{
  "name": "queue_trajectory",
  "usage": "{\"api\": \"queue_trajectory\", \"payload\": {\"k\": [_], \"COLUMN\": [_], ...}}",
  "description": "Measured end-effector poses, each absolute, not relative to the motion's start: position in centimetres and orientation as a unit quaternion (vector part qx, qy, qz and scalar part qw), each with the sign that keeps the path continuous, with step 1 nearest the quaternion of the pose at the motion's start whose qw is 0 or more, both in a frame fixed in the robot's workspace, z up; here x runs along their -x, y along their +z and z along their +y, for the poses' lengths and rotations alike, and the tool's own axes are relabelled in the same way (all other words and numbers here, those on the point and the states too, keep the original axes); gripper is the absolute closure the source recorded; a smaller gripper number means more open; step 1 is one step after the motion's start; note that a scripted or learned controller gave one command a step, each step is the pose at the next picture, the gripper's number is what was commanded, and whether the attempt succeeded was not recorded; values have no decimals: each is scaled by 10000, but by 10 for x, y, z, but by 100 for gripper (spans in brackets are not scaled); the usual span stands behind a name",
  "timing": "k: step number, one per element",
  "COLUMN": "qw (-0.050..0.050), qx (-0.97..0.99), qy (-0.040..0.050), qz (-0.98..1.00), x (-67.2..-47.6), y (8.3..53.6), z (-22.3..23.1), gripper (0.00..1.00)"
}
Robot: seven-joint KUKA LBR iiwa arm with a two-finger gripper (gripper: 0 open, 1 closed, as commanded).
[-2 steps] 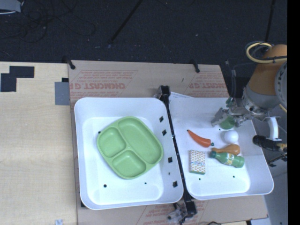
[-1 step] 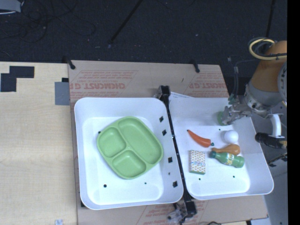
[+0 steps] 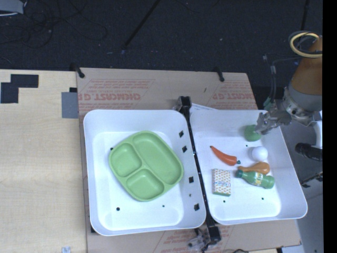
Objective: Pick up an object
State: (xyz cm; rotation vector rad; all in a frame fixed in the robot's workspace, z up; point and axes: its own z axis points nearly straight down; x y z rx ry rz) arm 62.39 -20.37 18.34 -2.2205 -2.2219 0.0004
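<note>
Camera view: gripper (image 3: pixel 265 122) positioned at the right bin's (image 3: pixel 295 207) far right corner, just beside a green object (image 3: pixel 251 134); open or closed state cannot be determined.

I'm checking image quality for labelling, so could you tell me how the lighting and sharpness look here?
Camera view: even, soft light; the bins are bright white with little glare; faint shadows under the plate; the background is dark; small items like the egg are slightly soft.

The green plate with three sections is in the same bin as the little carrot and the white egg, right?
No. In the camera view the green plate sits in the left bin; the carrot and white egg lie in the right bin.
</note>
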Motion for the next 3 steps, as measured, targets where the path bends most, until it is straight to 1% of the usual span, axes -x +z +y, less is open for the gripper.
{"api": "queue_trajectory", "payload": {"k": [1,2,3], "qw": [-3,20,15], "qx": [7068,7063,7070], "qy": [0,10,11], "qz": [-7074,-7079,-7072], "x": [-624,-616,-613], "y": [227,217,209], "z": [-205,-157,-111], "gripper": [100,100,100]}}
